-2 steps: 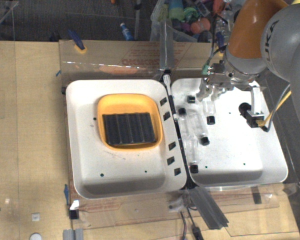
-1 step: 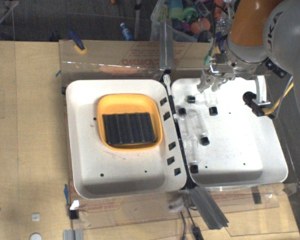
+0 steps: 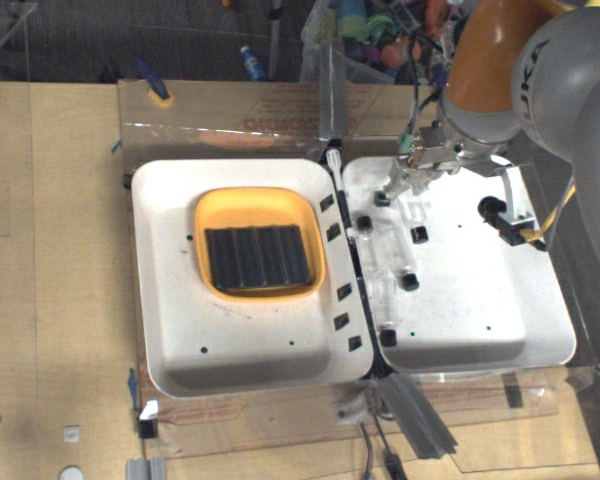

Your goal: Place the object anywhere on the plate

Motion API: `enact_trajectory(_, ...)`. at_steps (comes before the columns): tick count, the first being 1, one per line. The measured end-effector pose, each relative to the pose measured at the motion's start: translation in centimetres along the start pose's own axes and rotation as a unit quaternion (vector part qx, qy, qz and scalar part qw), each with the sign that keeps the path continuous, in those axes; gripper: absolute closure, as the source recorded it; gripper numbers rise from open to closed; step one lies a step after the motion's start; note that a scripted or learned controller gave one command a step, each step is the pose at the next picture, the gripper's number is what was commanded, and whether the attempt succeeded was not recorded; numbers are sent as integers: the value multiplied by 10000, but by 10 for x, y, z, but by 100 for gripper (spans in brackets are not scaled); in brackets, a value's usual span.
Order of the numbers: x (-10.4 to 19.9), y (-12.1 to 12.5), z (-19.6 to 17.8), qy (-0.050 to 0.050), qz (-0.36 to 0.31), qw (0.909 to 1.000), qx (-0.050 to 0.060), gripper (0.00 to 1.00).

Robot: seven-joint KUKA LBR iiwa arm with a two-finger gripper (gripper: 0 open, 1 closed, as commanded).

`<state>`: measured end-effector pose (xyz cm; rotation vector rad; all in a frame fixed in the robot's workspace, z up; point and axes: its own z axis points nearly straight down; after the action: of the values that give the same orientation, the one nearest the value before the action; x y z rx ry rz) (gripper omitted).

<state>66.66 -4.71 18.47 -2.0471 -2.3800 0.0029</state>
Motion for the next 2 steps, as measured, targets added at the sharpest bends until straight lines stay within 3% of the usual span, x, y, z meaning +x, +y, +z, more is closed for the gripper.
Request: enact_trajectory(2,25,4,0,0,-1619,9868,-9,100)
